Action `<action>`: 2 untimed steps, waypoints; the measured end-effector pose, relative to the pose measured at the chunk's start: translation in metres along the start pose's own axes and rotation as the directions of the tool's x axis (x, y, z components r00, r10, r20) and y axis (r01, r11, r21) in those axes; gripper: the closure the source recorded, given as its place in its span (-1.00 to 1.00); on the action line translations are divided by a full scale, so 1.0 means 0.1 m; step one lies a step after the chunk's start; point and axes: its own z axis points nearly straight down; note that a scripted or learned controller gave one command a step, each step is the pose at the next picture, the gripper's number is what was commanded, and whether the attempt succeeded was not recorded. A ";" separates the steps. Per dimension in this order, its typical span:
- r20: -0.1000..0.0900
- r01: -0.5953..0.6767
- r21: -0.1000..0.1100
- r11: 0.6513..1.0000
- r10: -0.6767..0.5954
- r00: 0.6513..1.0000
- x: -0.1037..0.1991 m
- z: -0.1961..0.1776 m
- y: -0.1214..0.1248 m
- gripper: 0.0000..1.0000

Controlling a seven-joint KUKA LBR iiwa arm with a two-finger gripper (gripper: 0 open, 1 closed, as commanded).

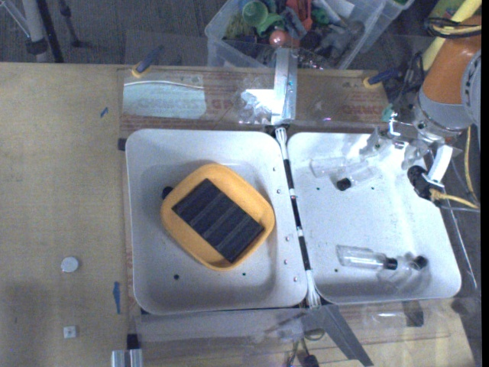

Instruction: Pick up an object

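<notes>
Lying nearest the camera in the right bin [439, 277], a clear tube [367, 259] with a dark cap rests close to the front rim, while a second clear tube [341, 173] sits farther back near the divider between the bins. Across that divider, the left bin [141, 228] holds a yellow pad [218, 215] with a dark ribbed face, tilted and roughly centred, with open white floor on all sides. At the far right, the grey arm with its orange band [447, 79] hangs above the right bin's back corner, its gripper [409, 147] apparently above the rim and holding nothing visible; its opening cannot be told from here. The pick looks not yet begun: the next move calls for choosing a target, then descending. Both tubes lie near walls, leaving tight clearance; the pad offers more room. Beyond the bins, a clear box [306, 14] of toys waits.
</notes>
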 end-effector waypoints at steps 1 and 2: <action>-0.001 0.236 -0.006 0.972 -0.236 0.972 0.09 0.59 -0.83 -1.00; -0.001 0.319 -0.002 0.948 -0.319 0.948 0.72 -0.43 -0.56 -1.00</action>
